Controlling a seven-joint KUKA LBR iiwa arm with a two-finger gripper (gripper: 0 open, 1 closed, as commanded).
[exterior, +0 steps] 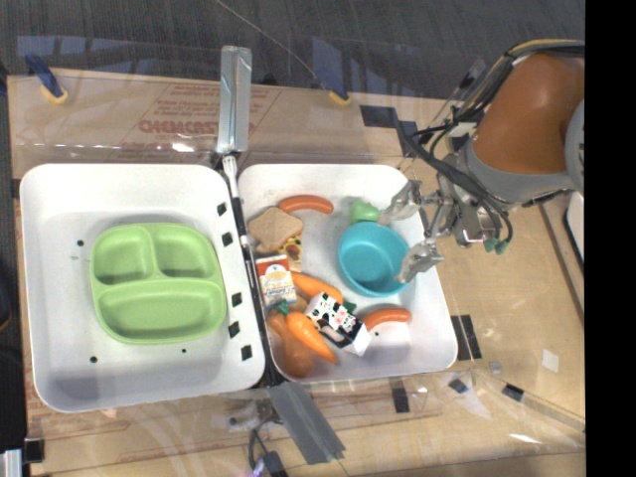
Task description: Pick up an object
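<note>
Closest to the camera, the right bin (pixel 437 341) has a jumble along its front edge: carrots (pixel 310 338), a cow-print carton (pixel 336 321) and a hot dog (pixel 386 317) all touching or overlapping; behind those sits the blue bowl (pixel 371 258), with a slice of toast (pixel 275 230) and another sausage (pixel 305 205) further back; the green plate (pixel 156 282) sits alone in the left bin. The gripper (pixel 415 229) hangs right at the bowl's right rim, fingers spread apart with nothing between them. My worry: a finger lands on the rim and the bowl just skates or tips; it's curved and smooth, so a pinch could slip off.
</note>
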